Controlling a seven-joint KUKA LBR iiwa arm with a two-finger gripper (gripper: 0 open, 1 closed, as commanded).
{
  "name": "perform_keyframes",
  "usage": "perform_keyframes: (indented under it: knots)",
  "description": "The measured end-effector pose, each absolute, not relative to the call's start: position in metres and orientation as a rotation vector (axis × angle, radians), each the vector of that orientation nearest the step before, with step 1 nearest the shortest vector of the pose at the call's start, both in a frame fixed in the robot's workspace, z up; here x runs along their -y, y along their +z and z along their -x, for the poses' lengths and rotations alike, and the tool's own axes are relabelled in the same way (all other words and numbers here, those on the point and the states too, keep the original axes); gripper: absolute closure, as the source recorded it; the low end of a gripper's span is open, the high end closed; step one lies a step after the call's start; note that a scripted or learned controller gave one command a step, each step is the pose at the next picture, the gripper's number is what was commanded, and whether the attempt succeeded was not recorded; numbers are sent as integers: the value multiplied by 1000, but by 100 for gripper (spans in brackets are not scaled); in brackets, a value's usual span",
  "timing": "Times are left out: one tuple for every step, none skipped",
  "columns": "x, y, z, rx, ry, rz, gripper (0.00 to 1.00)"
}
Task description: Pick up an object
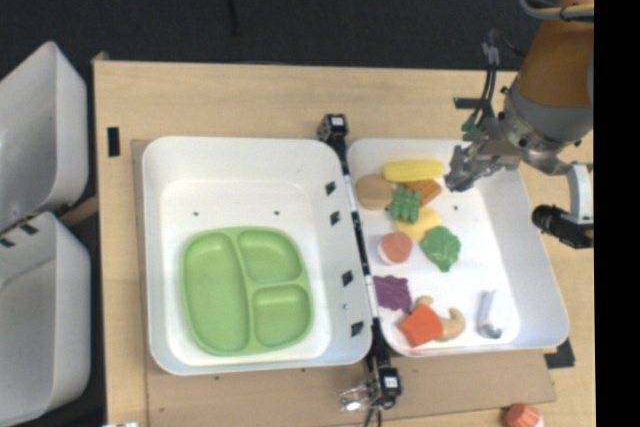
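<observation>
Grey piece (487, 314) lengthwise front-to-back

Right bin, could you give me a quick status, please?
Tool over right bin rear, nothing visibly held. Toy food heaped below, yellow corn nearest. Crowded pile.

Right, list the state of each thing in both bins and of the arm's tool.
Green three-compartment plastic tray: flat in the left white bin.
Yellow toy corn cob: lying in the right white bin.
Green toy broccoli: lying loose.
Orange toy block: resting, untouched.
End effector: above the corn end, holding nothing visible.
</observation>
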State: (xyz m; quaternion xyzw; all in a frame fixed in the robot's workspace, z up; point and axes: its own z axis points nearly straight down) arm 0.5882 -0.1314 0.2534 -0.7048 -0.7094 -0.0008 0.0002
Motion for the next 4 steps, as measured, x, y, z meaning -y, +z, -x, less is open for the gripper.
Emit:
perform_keyframes:
  knots:
    - [86, 257, -567, 2226, -1, 2216, 100]
    - [34, 239, -557, 2227, 0, 2214, 100]
    - [-19, 251, -544, 2229, -2, 2212, 100]
    - [-29, 237, -538, 2225, 1, 2218, 100]
